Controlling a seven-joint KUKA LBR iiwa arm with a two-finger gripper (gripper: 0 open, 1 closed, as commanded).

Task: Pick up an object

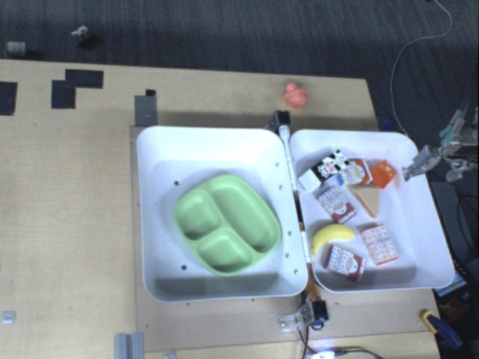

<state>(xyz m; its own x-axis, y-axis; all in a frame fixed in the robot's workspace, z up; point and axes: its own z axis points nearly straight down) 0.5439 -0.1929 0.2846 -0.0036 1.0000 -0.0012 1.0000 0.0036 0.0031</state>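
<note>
Hovering at the right bin's (430, 223) far edge, the gripper (438, 163) carries nothing I can see; its spread, cannot tell. Small cartons (335, 204) and a banana (331, 236) lie inside, print unreadable.

This is a robotics lab or test room, not a home. A plain wooden bench (67, 223) stands on dark grey carpet (224, 13). Two shallow white bins (150, 200) are fixed side by side on it with small metal brackets (145, 109). Black tape patches (75, 84) mark the benchtop, and loose cables (419, 43) trail across the floor. Toy food packets (352, 215) fill the right bin, and a green divided plate (227, 223) sits in the left.
</note>
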